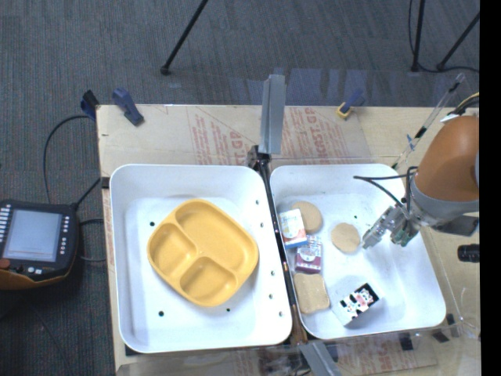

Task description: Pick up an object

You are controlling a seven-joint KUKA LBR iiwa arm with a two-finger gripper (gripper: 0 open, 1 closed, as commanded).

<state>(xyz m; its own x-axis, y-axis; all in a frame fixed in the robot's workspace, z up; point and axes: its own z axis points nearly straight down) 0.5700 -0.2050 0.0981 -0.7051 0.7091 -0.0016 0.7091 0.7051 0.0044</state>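
End effector (374, 236) beside round cookie (345, 237)

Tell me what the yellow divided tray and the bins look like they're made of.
Yellow divided tray: probably molded plastic, matte, judging by its uniform color and rounded compartment edges. Left bin and right bin: smooth white, likely plastic or coated metal; the view leaves it open.

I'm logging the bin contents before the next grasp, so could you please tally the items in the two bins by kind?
Yellow divided tray: 1
Tan round cookie-like discs: 2
Tan bread-like slice: 1
Small printed packets: 2
Black-and-white carton: 1
Total: 7
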